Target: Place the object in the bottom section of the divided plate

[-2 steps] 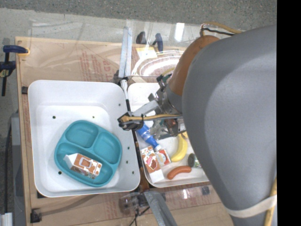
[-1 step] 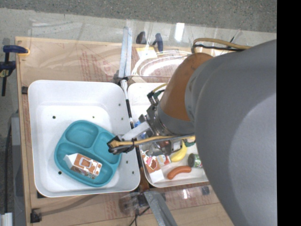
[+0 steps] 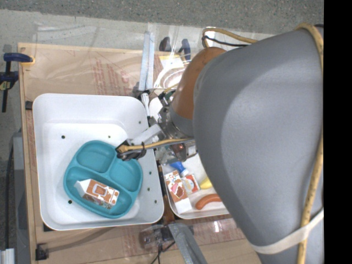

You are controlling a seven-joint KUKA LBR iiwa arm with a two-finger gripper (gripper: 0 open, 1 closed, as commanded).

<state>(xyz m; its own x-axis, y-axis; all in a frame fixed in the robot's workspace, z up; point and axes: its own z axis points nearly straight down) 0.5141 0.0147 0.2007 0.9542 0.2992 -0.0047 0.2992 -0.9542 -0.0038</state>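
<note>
Our big grey arm reaches over two white bins, and a small carton already lies in the blue plate.

We go from big to small. The arm covers most of the right bin. The left bin holds one blue divided plate with three sections. One small carton lies on its side in the bottom section. We think it is light and a bit stiff, easy to squash, so we would hold it gently across its flat sides. In the right bin we count one more carton, one sausage, one blue-capped thing and a bit of yellow. The claw sits at the plate's top edge; we cannot tell if it is open or closed.
</note>
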